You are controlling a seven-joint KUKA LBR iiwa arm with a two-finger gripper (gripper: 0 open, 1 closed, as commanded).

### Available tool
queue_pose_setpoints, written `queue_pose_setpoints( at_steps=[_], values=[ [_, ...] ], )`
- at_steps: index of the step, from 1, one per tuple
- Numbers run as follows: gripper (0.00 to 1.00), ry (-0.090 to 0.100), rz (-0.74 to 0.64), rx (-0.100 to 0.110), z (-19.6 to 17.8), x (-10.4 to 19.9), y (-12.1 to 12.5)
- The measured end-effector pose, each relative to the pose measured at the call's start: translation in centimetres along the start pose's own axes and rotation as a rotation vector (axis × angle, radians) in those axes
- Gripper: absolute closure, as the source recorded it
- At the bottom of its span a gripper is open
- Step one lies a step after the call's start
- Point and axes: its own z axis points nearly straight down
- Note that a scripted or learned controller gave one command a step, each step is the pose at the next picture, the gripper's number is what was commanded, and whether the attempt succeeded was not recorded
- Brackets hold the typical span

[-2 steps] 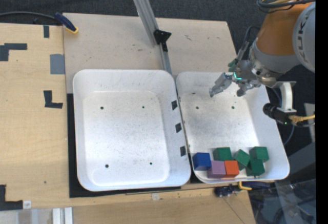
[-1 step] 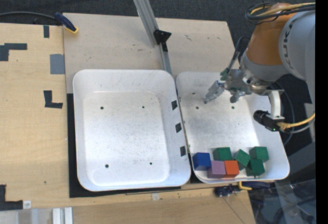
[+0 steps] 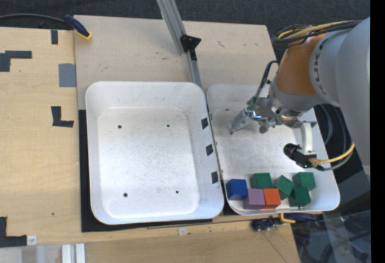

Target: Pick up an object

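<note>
- Plainly, nothing has been picked up yet: the gripper [image 3: 249, 121] hangs over the upper part of the right bin [image 3: 240, 153], right of the frame's centre, with bare white floor beneath it.
- Its jaws look spread apart, one dark finger slanting toward the left and another nearer the wrist, and no object sits between them.
- Every candidate object lies in a cluster at the lower edge of the right bin, well apart from the gripper: a blue block [image 3: 237, 188], a purple block [image 3: 256, 197], an orange block [image 3: 272, 197], and four green blocks [image 3: 261, 180] packed around them toward the lower right.
- Several blocks touch or press close, so I judge a clean grasp may be awkward; the blue block at the cluster's left end looks the most exposed.
- The left bin [image 3: 147, 150] fills the centre-left of the frame on the bench [image 3: 36, 135].
- What is left, by my reading: travel down the frame to the cluster, descend, close on one block, and lift.
</note>
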Motion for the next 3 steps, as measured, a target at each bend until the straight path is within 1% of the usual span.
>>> queue_pose_setpoints(
  at_steps=[1,2,3],
  values=[
    [0.0,-0.001,0.0,-0.003,2.8,0.1,-0.1],
    [1.0,0.001,-0.002,-0.005,1.7,0.2,0.0],
    [1.0,-0.001,-0.001,-0.014,-4.5,0.1,-0.4]
  ],
)
